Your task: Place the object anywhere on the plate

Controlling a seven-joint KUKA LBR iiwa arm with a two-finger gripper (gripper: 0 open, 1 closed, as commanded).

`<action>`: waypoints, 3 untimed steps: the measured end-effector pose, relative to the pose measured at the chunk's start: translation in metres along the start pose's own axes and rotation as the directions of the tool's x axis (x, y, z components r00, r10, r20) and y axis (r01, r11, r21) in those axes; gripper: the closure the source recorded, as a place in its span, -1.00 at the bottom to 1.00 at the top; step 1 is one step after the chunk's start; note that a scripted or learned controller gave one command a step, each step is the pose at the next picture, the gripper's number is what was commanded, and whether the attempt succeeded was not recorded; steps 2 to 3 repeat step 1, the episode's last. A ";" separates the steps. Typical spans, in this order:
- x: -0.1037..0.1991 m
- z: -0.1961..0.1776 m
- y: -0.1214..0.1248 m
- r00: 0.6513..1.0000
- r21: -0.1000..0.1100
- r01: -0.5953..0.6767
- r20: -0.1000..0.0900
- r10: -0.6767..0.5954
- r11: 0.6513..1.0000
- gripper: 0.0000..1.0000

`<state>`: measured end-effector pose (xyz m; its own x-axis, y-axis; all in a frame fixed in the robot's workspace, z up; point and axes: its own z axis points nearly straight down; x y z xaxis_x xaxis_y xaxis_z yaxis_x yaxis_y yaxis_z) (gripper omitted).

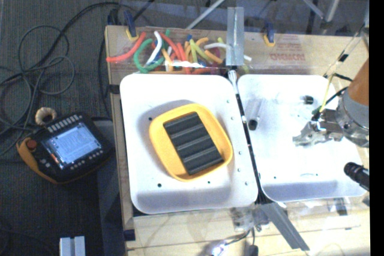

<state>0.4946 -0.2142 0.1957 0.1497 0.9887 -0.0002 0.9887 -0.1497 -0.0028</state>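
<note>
A yellow plate (159, 139) lies tilted in the middle of the left white bin (135, 189). On it rests a black ridged rectangular object (192, 143), covering most of the plate's centre. My gripper (307, 138) hangs low over the right side of the right bin (282, 186), far from the plate, with the arm's orange band (362, 84) at the view's right edge. Nothing can be seen in its grasp.
A slim grey cylinder with a dark tip (253, 114) lies near the right bin's left wall. A small black item (308, 99) sits at that bin's upper right. Coloured cables (174, 52) run along the bench's back edge, beside an upright metal post (235, 39).
</note>
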 end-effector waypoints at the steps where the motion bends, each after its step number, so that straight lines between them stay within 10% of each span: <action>1: 0.000 0.000 0.000 1.000 0.000 0.000 0.000 0.000 1.000 -1.00; 3: 0.000 0.000 0.000 1.000 0.000 0.000 0.000 0.000 1.000 -1.00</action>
